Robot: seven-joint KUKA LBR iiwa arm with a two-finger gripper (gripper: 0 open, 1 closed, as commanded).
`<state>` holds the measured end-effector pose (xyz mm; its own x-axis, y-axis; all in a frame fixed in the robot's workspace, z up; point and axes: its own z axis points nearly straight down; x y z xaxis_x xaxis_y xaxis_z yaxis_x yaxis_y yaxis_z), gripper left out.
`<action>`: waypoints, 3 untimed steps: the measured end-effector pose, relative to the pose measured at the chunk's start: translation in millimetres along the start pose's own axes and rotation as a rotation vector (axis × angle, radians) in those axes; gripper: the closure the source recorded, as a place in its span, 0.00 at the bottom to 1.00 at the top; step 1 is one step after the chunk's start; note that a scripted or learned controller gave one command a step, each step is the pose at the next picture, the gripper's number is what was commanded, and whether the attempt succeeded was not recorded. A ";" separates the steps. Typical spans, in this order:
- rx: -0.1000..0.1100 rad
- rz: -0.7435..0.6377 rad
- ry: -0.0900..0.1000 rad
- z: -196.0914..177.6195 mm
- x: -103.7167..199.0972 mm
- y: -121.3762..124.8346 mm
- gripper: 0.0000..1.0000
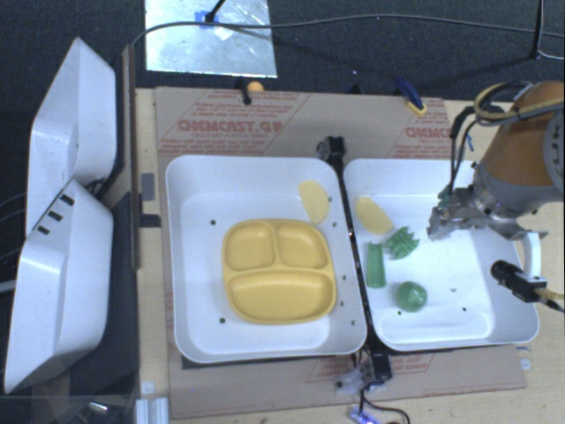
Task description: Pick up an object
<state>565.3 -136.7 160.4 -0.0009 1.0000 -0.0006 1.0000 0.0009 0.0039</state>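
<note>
In the right bin (468, 325) lie a pale yellow slice (373, 215), a spiky green piece (402, 243), a green stick (375, 265) and a round green ball (410, 296). My gripper (441, 223) hangs over the right bin's upper middle, just right of the spiky green piece and apart from it. The grey arm with its orange band comes in from the right edge. In the left bin (190, 263) a yellow divided plate (280, 268) lies flat, and a second pale yellow slice (314, 200) rests near the bin's right wall.
A black clamp (332, 147) sits at the seam between the bins. A black part of the arm (516, 279) reaches over the right bin's right rim. White housings (66, 219) stand to the left, and a metal sheet (210, 23) lies behind.
</note>
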 end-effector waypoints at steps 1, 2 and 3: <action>-0.001 -0.001 0.000 -50.0 10.0 0.7 1.00; 0.000 0.000 0.000 -84.4 9.9 1.5 1.00; 0.004 -0.003 0.002 -73.6 57.0 -1.9 1.00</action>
<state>563.0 -79.7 233.9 -0.0043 1.0000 0.0009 1.0000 0.0043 0.0001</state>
